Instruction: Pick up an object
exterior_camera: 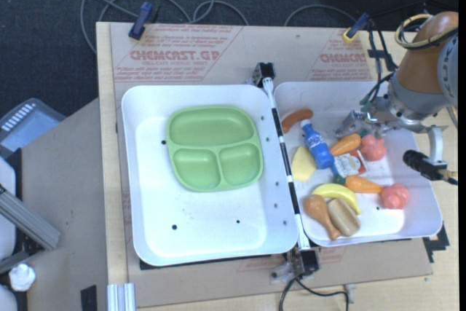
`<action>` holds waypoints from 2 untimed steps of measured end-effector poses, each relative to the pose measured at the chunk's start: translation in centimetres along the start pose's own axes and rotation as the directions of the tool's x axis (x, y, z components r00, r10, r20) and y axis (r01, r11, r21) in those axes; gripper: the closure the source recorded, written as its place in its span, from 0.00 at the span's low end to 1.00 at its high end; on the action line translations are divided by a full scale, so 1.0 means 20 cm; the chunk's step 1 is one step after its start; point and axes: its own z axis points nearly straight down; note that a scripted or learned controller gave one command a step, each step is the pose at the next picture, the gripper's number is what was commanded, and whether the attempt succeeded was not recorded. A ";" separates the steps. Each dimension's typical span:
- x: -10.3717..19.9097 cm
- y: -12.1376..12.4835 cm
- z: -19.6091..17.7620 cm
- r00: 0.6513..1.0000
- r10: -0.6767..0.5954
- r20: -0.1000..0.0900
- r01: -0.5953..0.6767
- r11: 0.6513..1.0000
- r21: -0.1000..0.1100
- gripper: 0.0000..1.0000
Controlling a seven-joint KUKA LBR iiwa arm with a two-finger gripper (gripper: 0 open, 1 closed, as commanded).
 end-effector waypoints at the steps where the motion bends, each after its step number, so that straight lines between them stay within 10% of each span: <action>1: 0.30 -0.24 0.00 1.000 -0.001 -0.001 0.001 1.000 0.001 0.00; 2: 0.31 -0.17 0.00 1.000 0.000 0.001 0.000 1.000 -0.002 0.00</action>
